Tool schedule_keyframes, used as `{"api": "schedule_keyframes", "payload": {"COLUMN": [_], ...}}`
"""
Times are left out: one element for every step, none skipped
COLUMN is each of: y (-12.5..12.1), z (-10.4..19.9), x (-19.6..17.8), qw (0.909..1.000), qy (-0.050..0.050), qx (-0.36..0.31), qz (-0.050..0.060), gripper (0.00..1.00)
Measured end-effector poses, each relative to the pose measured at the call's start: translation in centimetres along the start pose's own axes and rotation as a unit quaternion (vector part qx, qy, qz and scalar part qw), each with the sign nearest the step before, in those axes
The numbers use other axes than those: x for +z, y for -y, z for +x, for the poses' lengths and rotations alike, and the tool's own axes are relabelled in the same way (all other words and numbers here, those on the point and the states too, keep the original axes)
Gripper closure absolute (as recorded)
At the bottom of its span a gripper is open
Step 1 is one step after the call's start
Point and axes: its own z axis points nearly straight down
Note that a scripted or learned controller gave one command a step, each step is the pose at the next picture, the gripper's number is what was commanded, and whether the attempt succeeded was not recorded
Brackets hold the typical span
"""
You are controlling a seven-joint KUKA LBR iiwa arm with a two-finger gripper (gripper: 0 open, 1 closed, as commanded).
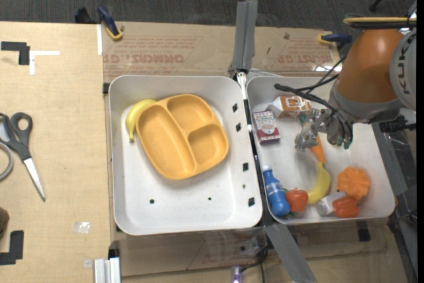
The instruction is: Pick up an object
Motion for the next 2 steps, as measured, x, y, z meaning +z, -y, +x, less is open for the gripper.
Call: {"api": "schedule_keyframes", "payload": {"y": [-6.7, -1.0], "z": [0.1, 2.9], "x": [-12.9, -1.5], "qw": [1.0000, 0.9999], "qy": [-0.001, -0.003], "qx": [0.008, 0.013], "qz": [-0.001, 0.000], "gripper": [1.00, 1.00]}}
